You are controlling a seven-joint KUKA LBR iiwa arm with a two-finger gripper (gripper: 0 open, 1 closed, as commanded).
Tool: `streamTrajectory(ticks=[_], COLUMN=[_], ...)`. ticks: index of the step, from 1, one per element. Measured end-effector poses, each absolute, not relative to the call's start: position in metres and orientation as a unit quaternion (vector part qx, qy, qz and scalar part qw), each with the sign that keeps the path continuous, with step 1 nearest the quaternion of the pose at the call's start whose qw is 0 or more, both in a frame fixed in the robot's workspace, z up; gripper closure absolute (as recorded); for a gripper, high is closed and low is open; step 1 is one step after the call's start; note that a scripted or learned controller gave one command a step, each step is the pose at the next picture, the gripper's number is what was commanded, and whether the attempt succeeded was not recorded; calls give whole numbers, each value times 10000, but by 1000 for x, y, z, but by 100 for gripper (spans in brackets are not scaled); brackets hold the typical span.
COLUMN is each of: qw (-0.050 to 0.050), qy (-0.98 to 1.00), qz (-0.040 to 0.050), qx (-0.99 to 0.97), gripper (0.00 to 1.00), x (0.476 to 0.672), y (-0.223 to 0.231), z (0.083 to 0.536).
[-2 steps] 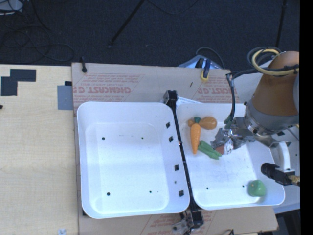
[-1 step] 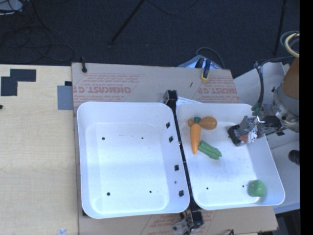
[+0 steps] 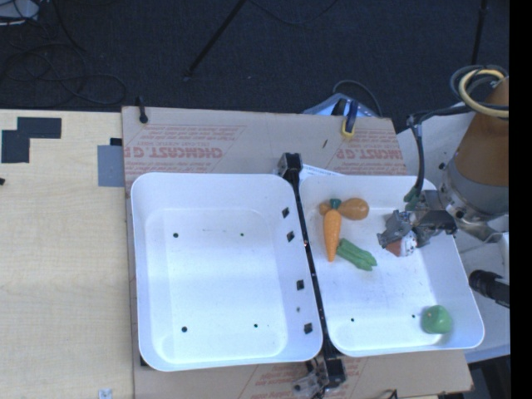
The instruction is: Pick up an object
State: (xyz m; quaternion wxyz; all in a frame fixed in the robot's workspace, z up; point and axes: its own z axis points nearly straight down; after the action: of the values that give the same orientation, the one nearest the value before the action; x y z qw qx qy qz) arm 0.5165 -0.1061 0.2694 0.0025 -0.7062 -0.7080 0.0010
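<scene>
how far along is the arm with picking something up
Done: the gripper is down in the right bin, right of the carrot and green vegetable. In hand: nothing visibly gripped. Left: grasping and lifting an object; the green ball sits untouched.

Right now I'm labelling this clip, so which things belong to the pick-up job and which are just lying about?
Job: gripper; carrot; green pickle; brown potato; green ball; right bin.

Lying about: left bin; cardboard sheet; yellow clamp.
</scene>
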Motion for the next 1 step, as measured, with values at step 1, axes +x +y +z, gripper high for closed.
streamTrajectory(ticks=[1], qw=[11], qy=[-7081], qz=[4], qx=[-7061], gripper=[100], x=[506], y=[-72], z=[288])
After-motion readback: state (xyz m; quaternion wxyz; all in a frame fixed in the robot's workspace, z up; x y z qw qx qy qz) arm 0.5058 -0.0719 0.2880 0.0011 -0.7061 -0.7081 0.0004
